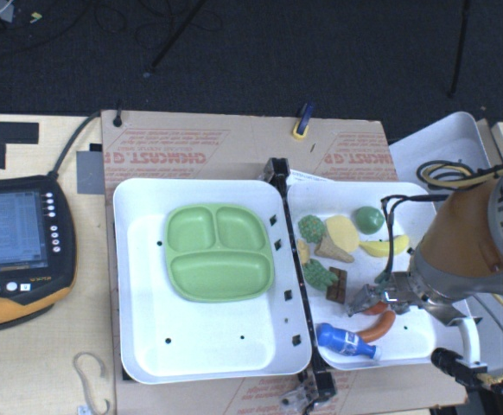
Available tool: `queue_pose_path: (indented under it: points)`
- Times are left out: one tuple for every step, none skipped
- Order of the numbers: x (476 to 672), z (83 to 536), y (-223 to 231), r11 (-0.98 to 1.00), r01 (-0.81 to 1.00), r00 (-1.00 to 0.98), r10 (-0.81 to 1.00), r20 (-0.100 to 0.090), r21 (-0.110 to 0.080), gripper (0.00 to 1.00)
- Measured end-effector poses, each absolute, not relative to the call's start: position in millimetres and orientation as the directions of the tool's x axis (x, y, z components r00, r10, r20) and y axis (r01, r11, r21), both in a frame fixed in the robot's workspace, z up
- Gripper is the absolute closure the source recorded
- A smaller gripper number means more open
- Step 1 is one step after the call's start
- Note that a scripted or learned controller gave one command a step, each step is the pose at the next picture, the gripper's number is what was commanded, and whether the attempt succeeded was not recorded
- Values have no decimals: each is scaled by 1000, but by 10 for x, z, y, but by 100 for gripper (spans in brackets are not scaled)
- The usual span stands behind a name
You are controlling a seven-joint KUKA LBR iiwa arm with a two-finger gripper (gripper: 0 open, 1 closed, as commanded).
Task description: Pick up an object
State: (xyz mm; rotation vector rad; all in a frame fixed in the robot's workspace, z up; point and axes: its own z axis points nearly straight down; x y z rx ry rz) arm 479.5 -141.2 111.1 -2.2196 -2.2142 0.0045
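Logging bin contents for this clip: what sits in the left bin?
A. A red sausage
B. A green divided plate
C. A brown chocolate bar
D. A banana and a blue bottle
B: the green divided plate lies alone in the left bin, while the banana, blue bottle and other small items lie in the right bin.

Take the green divided plate [218, 253] as your landmark. It fills the middle of the left bin [139, 335], and the bare white floor below it and along its left side gives you open room to come down. Right of the plate, past the black divider [293, 266], the right bin [407, 346] is crowded (toy foods packed close), and the arm [463, 240] covers that bin's right side.
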Motion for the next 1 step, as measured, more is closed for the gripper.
queue_pose_path:
  points:
    - [4786,1165,-1430,-11,1000,11,1000,5,-15,100]
